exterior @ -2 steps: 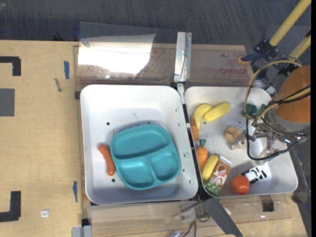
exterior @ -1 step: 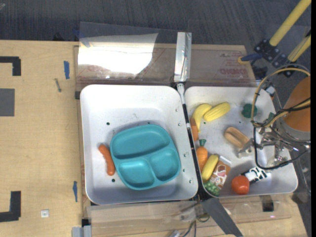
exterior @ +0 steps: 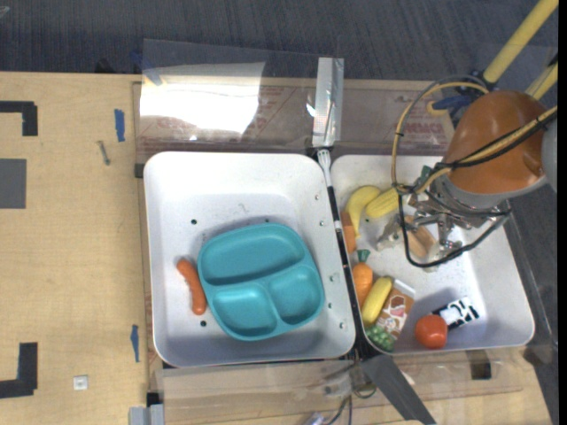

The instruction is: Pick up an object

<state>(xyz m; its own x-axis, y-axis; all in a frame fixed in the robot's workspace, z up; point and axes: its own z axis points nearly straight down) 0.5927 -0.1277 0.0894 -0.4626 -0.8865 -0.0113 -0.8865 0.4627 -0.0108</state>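
While the arm (exterior: 496, 140) reaches in from the right, its end effector (exterior: 431, 228) hangs low over the upper middle of the right bin (exterior: 518, 312), wrapped in looping black and yellow cables. Finger state: cannot tell — cables and wrist hardware hide the tips, and no object is visible between them.

Just left of the end effector lie two yellow bananas (exterior: 368, 204), near the bin's upper left corner. A small brownish item (exterior: 423, 242) sits right under the tool; identity unclear.

Further down the left wall of the same bin: an orange carrot-like piece (exterior: 362, 279), a yellow corn-like piece (exterior: 376, 297) beside it, and a printed packet (exterior: 390, 319) touching the corn's lower end. A red tomato (exterior: 431, 331) rests near the front wall, with a black-and-white block (exterior: 458, 312) just to its right.

Left bin (exterior: 168, 237) — a teal divided tray (exterior: 260, 279) sits in the centre, three compartments, and an orange sausage-shaped toy (exterior: 192, 286) lies just beside the tray's left edge.

Both bins rest on the wooden surface (exterior: 62, 237).
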